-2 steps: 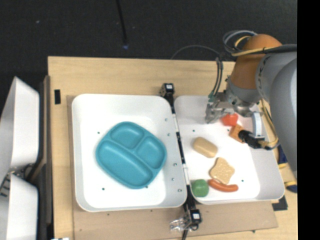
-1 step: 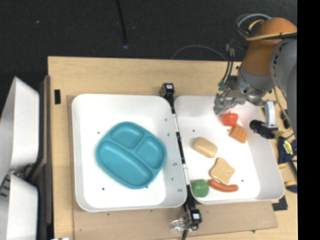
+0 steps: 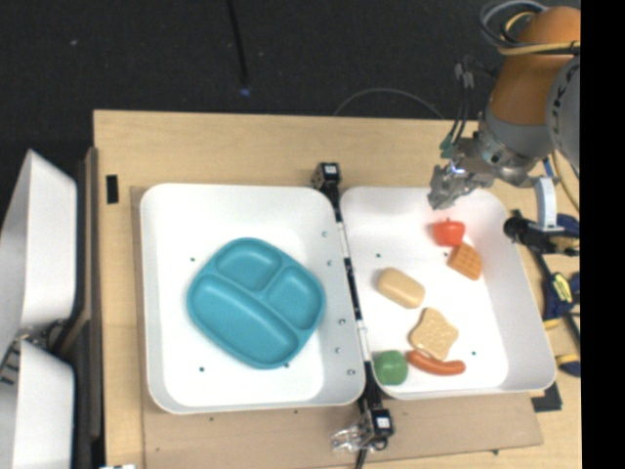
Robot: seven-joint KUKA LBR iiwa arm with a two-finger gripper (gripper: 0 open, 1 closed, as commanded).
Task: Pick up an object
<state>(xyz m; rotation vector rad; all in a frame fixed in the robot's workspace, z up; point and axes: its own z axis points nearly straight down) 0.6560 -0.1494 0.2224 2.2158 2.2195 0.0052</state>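
Observation:
The right bin (image 3: 508,360) holds several toy foods: a red tomato-like piece (image 3: 448,232), an orange waffle piece (image 3: 466,261), a tan bread roll (image 3: 400,287), a toast slice (image 3: 434,333), a red sausage (image 3: 436,363) and a green round piece (image 3: 391,367). My gripper (image 3: 446,192) hangs over the far part of the right bin, just behind and above the red piece. Nothing shows between its fingers. The arm's orange band (image 3: 549,29) is at the top right.
The left bin (image 3: 161,360) carries a blue divided plate (image 3: 256,301). A black clamp (image 3: 326,175) sits where the bins meet at the back, another (image 3: 374,424) at the front. Blue-handled tools (image 3: 555,262) lie right of the right bin.

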